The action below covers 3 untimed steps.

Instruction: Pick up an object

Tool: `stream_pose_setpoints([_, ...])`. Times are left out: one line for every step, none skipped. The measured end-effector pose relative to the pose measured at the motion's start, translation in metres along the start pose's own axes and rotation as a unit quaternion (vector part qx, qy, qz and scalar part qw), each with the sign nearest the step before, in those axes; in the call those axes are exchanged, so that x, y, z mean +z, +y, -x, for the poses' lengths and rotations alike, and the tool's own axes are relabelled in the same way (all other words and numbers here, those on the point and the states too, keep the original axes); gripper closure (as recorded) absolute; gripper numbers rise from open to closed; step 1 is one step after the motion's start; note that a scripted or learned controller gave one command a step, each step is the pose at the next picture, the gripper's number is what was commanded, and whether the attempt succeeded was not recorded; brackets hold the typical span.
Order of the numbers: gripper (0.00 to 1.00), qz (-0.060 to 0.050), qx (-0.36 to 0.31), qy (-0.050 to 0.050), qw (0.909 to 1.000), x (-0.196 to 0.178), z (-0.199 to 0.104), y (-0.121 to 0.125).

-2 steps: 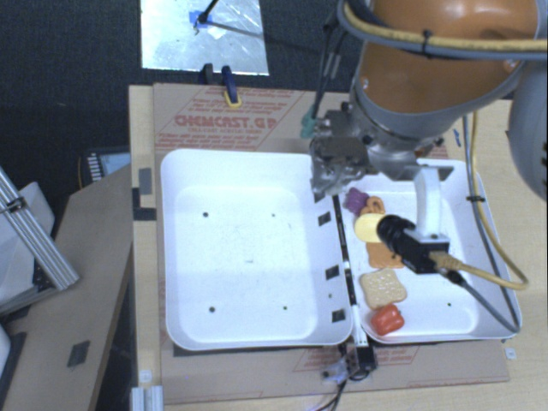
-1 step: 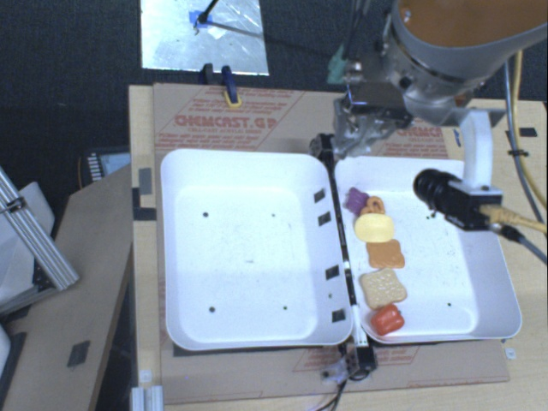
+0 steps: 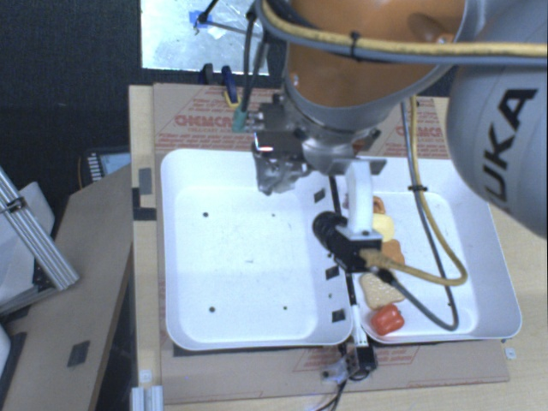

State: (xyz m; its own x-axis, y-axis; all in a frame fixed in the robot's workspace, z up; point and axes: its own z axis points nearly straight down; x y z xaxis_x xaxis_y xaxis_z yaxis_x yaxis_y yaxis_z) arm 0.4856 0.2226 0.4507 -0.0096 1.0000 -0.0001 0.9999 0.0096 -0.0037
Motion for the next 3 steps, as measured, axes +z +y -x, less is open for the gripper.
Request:
stream_pose_setpoints([1.0, -0.004, 0.004, -0.002, 1.0, 0.327, -0.011, -0.001])
stream_pose_setpoints([1.0, 0.005, 0.006, 0.001, 1.0, 0.264, 0.018, 0.051])
stream_pose_setpoints([1.0, 0.001, 0.006, 0.0, 1.0, 0.222, 0.082, -0.001])
